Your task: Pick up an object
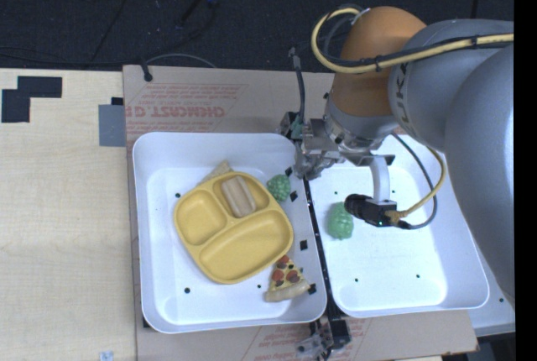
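A light wooden counter (59, 208) carries two shallow white plastic bins side by side, seen from above at a slant. The left bin (155, 175) holds four things: one yellow plastic divided plate (243, 246) lying flat near the middle, one tan bread-like piece (238, 196) resting in the plate's upper compartment, one small green leafy toy vegetable (279, 186) just beside the plate near the bin's right wall, and one toy pizza slice (286, 279) by the bottom right corner. The right bin (436, 284) holds one more green leafy toy vegetable (341, 222) near its left side.

The grey arm with its orange band (377, 57) reaches in from the right, and its hand (312, 154) sits low over the wall shared by the two bins. Whether the hand is open or closed cannot be told. It seems placed to go for one of the two green pieces, both lying near it; nothing is visibly gripped. A black part (369, 209) on the arm's cable touches the right bin's green piece.
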